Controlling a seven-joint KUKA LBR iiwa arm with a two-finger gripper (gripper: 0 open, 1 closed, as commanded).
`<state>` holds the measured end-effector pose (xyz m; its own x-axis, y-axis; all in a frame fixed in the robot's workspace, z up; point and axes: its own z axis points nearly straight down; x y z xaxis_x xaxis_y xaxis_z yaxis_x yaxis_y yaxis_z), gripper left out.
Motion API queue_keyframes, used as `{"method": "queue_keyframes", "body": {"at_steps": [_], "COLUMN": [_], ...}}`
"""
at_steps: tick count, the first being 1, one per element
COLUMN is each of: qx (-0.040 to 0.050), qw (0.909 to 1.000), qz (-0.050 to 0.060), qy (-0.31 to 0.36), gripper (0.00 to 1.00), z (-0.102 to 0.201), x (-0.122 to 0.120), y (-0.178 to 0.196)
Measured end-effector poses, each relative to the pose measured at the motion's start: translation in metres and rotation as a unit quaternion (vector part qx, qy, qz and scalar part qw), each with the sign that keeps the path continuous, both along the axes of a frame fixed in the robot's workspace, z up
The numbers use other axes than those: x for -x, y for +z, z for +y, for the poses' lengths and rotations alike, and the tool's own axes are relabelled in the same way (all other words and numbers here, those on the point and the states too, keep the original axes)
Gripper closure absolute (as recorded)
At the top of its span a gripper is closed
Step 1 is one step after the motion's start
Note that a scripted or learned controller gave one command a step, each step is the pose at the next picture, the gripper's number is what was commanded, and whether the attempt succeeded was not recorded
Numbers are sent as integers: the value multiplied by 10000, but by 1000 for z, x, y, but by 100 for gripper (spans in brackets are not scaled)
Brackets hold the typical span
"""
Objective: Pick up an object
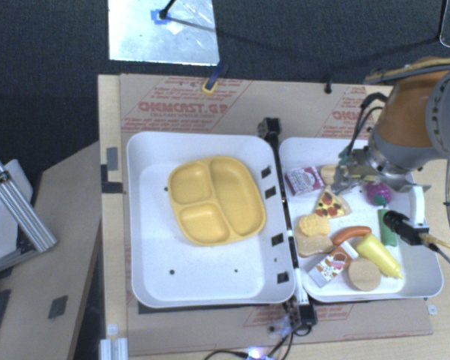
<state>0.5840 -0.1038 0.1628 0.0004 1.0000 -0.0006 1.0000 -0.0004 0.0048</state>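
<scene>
Directly below jaws [343, 182]: pizza slice [330, 203], just apart; jaws' state unclear.

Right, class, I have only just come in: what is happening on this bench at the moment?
A grey and orange robot arm reaches in from the right, its tool low over the right bin. That bin holds toy food: a pizza slice just under the tool, a sausage, a yellow bottle, a purple piece and small packets. Nothing is visibly gripped. The left bin holds a yellow divided tray, untouched.
</scene>
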Motion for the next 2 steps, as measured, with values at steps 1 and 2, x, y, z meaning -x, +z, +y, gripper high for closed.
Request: {"method": "queue_keyframes", "body": {"at_steps": [1, 2], "qx": [2, -2], "qw": [10000, 10000], "qz": [-12, 9], "qy": [24, 22], "gripper": [100, 100], "z": [2, 2], "x": [-5, -6], "y": [64, 62]}}
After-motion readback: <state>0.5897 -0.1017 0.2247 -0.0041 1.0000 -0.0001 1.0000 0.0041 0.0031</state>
